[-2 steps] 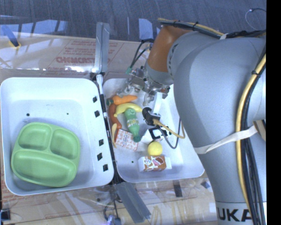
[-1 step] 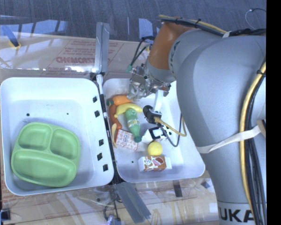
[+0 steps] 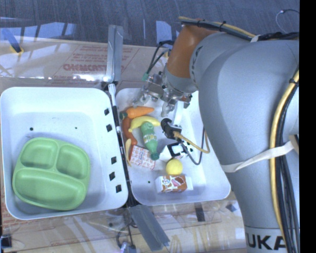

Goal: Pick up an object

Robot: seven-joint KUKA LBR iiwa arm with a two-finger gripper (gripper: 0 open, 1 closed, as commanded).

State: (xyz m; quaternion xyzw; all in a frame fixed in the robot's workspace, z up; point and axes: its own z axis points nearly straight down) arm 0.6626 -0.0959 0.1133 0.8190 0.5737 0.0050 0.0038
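The right bin (image 3: 213,186) holds a cluster of toy foods. An orange carrot (image 3: 138,111) lies at the back, with a yellow banana (image 3: 142,122) just in front of it. A green bottle (image 3: 149,137) lies beside a red and white carton (image 3: 141,157). Nearer the front are a yellow lemon (image 3: 174,167) and a small brown carton (image 3: 174,184). My gripper (image 3: 166,100) hangs low over the back of this bin, just right of the carrot and banana. Nothing visibly sits in it.
A green divided plate (image 3: 50,173) lies in the left bin (image 3: 52,101). A metal divider (image 3: 116,136) separates the bins. My bulky grey arm (image 3: 242,115) covers the right bin's right side. Another orange piece (image 3: 127,128) rests against the right bin's left wall.
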